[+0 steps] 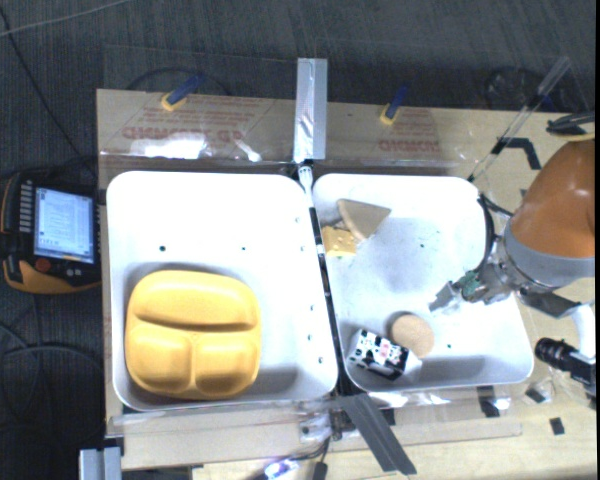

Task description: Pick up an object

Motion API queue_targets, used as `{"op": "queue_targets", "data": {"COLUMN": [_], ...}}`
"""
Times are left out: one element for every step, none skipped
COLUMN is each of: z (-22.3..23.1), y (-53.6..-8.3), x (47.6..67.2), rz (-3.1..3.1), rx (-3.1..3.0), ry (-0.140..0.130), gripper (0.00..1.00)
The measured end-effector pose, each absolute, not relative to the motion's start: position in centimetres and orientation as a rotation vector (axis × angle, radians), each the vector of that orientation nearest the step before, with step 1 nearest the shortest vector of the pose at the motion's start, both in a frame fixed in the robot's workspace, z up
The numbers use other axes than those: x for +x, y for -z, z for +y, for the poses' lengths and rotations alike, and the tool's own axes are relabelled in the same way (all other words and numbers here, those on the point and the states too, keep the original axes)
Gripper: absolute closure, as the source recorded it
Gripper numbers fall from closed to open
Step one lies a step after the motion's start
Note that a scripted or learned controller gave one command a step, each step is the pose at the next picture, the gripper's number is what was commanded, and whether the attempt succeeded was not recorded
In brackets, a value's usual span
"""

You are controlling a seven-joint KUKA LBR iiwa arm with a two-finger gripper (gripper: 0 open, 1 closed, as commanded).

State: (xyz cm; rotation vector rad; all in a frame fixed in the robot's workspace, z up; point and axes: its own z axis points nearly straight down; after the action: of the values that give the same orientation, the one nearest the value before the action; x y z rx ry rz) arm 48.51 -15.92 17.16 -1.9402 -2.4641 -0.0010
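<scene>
Camera view: tan disc [412, 333] lies just left of end effector [448, 298]

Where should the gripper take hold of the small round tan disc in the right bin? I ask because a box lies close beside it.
Probably across the rim of the small round tan disc, coming straight down. It seems to lie flat, so only its edge offers grip. Set the fingers upper-left and lower-right: the small black-and-white patterned box crowds its lower-left side.
</scene>
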Motion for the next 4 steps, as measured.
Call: {"op": "queue_targets", "data": {"z": [-19.3,-13.6,-7.0,-13.0], "y": [-29.7,-36.6,-37.7,-43.4], "x": [48.4,50.9,53.8,54.0], "rz": [-2.007,-1.936,-1.9,-2.165], "rx": [-2.419,-2.477,-2.503,-2.281], "ry": [-0.006,-0.004,-0.004,-0.003], "gripper": [1.0,1.0,1.0,1.0]}}
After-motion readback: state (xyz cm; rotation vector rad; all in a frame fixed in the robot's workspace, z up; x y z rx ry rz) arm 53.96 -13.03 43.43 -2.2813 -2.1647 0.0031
